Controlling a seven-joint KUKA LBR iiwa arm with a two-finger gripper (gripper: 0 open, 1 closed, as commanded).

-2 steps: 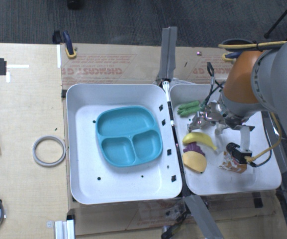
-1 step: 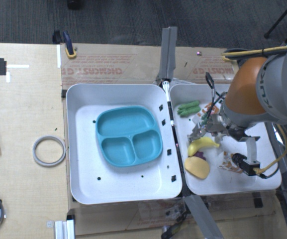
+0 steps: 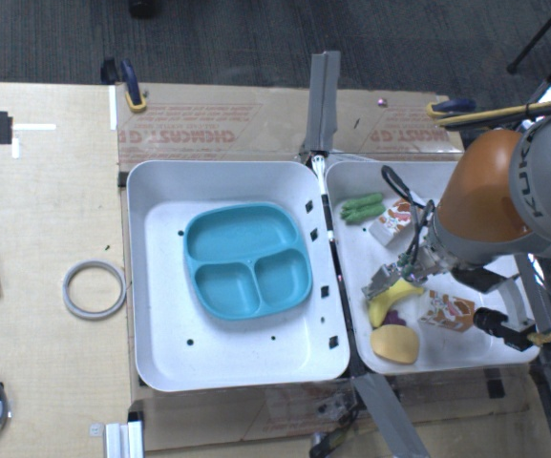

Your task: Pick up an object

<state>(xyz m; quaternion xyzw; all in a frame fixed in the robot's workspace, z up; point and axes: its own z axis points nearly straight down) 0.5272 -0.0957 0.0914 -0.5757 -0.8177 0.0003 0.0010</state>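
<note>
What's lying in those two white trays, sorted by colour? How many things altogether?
Blue: 1, divided plate in the left bin
Green: 1, green item in the right bin
Yellow: 2, banana, rounded yellow piece
Printed red-and-white packets: 2, packet, second packet
Total: 6

The gripper hangs over the banana.

The blue divided tray (image 3: pixel 248 273) looks like smooth, slightly glossy plastic, lying in the left bin (image 3: pixel 151 284) of matt white plastic. Left of that bin, the bench (image 3: pixel 46 218) shows pale, matt wood grain, bearing a grey ring (image 3: pixel 95 288).
</note>
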